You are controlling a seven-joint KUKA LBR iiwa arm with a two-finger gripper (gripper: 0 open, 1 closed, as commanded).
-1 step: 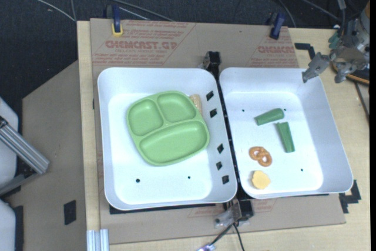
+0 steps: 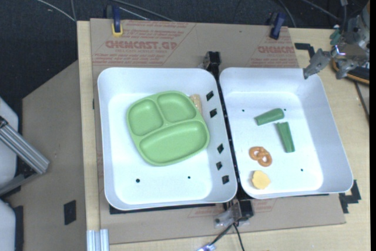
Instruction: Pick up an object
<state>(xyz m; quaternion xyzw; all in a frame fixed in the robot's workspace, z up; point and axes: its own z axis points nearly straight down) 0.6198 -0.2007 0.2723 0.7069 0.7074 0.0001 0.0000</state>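
Two shallow white bins sat side by side on the bench. The left bin [image 2: 117,179] held one green divided plate [image 2: 168,127] with three compartments, tilted a little from the bin's sides, and a small tan piece [image 2: 195,103] lay touching its far right corner. The right bin [image 2: 329,161] held four small things: two green sticks, one pretzel and one yellow piece. The far green stick [image 2: 269,117] lay with its long axis nearly left to right, its right end a little farther away. The second green stick [image 2: 285,136] lay just beside it on the near side, its long axis running near to far. The pretzel [image 2: 260,155] rested nearer, left of that stick, and the yellow piece [image 2: 261,180] sat nearest of all, just beside the pretzel. The gripper [image 2: 312,66] hung over the right bin's far right corner, well apart from these things; whether its fingers were apart or together could not be told.
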